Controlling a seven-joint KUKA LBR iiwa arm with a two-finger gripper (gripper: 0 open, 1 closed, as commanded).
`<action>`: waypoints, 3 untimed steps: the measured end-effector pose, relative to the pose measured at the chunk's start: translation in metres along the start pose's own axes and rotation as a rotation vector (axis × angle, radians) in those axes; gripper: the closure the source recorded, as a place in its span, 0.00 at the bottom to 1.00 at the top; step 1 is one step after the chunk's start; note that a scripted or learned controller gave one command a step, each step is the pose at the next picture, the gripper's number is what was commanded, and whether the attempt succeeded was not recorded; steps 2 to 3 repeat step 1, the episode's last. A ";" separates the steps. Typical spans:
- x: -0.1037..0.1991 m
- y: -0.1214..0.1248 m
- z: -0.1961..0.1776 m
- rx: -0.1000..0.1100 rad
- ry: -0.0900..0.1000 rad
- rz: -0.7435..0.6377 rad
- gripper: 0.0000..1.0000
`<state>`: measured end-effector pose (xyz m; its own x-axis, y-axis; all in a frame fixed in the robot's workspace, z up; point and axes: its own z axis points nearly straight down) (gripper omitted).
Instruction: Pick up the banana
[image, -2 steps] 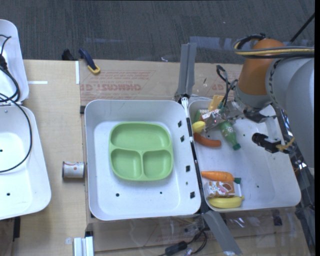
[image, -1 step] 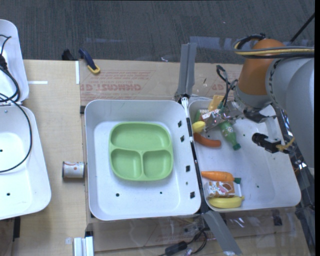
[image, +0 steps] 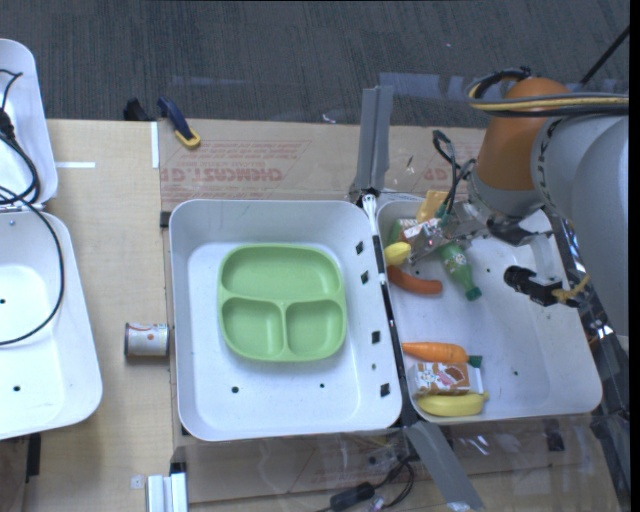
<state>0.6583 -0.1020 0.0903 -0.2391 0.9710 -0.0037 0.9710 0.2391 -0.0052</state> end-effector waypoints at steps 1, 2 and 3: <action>0.000 0.000 0.000 0.000 0.000 0.000 0.00; 0.000 0.000 0.000 0.000 0.000 0.000 0.00; 0.000 0.000 0.000 0.000 0.000 0.000 0.00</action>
